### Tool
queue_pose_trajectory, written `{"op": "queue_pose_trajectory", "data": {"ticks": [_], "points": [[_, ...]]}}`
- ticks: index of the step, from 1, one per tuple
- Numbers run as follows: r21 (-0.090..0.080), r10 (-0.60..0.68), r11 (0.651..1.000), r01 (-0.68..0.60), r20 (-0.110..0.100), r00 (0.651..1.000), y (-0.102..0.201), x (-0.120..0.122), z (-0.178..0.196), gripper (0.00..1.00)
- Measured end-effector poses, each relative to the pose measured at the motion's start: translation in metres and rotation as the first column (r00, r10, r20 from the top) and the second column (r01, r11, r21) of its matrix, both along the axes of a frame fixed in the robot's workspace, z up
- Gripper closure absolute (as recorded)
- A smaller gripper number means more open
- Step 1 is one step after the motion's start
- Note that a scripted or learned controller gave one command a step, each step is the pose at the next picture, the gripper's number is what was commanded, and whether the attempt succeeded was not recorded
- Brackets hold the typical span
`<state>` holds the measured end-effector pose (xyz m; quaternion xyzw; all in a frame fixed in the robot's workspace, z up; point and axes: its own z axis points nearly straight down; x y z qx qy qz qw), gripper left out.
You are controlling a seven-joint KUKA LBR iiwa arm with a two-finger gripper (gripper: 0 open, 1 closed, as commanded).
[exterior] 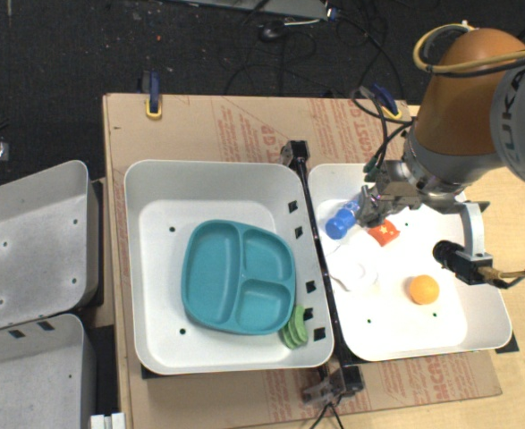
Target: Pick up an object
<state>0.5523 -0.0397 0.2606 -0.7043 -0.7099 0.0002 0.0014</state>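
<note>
Grey two-finger gripper (377,206) lowered into the right shallow white bin (477,333), blue rounded plastic object (339,222) and small red-orange block (384,232) seen right by it, orange ball (423,289) further off, teal divided plate (239,277) parked in the left white bin (155,329), green ridged item (294,327) tucked at its edge.

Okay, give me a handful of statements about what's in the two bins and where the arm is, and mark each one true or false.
1. The teal divided plate lies in the left bin. True.
2. The orange ball sits on the teal divided plate. False: it lies in the right bin, apart from the other things.
3. The gripper is over the right bin, near the blue object and the red object. True.
4. The green object lies in the right bin. False: it is in the left bin, at the plate's lower right edge.
</note>
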Motion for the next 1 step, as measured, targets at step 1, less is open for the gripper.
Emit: {"op": "queue_pose_trajectory", "data": {"ticks": [1], "points": [[0.000, 0.001, 1.000, -0.001, -0.001, 1.000, 0.0615, 0.0005, -0.0172, 1.00]]}}
